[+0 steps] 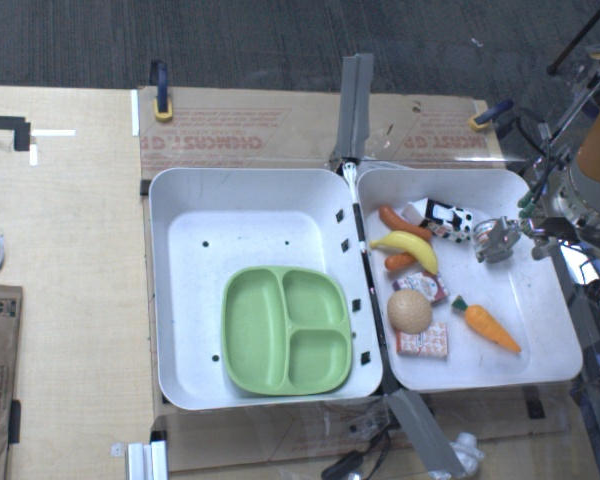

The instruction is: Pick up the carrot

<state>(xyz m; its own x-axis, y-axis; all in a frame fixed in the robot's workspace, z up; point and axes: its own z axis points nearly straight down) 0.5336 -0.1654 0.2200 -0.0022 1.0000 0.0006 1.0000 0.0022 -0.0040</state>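
Toward the lower right of the frame, the carrot (491,327) is lying on the floor of the right bin (540,298), orange body pointing down-right and its green top toward the left. Nothing is touching it, so the pick is not yet done.

Up and to the right of it, the gripper (498,239) is hanging over the same bin, near the bin's upper right part, with the arm (590,168) reaching in from the right edge. Whether the fingers are wide or narrow I cannot tell; the metal end is too small and glinting to read. Nothing is visibly sitting between them.

Left of the carrot, a cluster of other things is crowding the bin: a banana (406,247), a tan ball (410,311), a small red-and-white packet (423,342), and a black-and-white toy (449,218) near the top. The carrot is lying apart from these, with bare bin floor around it. The left bin (180,268) is holding a green plate (286,330).

Judging by this, the task is at an early stage: the approach over the carrot, the descent, the close and the lift are all still left.
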